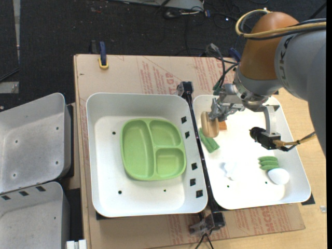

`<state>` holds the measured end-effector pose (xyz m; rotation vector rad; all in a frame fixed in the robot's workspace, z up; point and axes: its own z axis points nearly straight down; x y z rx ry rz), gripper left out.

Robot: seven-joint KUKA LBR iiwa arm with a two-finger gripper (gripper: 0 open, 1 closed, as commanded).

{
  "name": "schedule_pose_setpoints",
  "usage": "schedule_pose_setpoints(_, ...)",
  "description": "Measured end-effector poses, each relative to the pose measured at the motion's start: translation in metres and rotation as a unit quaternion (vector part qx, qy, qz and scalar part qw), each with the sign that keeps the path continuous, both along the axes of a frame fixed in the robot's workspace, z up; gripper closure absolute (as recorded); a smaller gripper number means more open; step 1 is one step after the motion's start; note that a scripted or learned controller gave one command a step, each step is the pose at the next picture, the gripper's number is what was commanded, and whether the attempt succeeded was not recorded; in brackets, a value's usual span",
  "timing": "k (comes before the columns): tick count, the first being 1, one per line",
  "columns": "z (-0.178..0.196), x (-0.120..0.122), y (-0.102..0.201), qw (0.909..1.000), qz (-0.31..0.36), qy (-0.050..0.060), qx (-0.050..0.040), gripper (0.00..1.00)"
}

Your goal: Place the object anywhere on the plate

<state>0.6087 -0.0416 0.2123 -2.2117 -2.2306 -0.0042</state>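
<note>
Big grey arm [306, 61] sweeps in from the upper right of the frame, orange band bulging above the wrist, and it hangs over the right bin [290, 191]. Left of it on the counter [135, 71] sits the left bin [104, 191], and centred in that, the green divided plate [153, 149], three compartments, all bare (plenty of landing room, so any compartment will do). Now the pincer [218, 115], at the right bin's upper-left corner: it looks clamped on a tan wooden block [209, 125], block just beside the bin's left wall. Below it lies a green strip [210, 141]; at lower right of that bin, a green leafy piece [268, 163] and a white egg-like object [278, 176]. The walls between the bins need clearing, I'd judge, so lift first.
</note>
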Motion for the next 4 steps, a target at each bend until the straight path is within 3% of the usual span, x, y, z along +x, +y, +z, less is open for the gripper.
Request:
schedule_pose_setpoints(1, 0.012, 0.003, 0.058, 1.0000, 0.000, 0.000, -0.0003, 1.00)
schedule_pose_setpoints(3, 0.024, 0.038, 0.169, 1.0000, -0.001, -0.001, -0.0002, 1.00)
schedule_pose_setpoints(4, 0.011, 0.035, 0.176, 1.0000, -0.003, 0.002, -0.0016, 1.00)
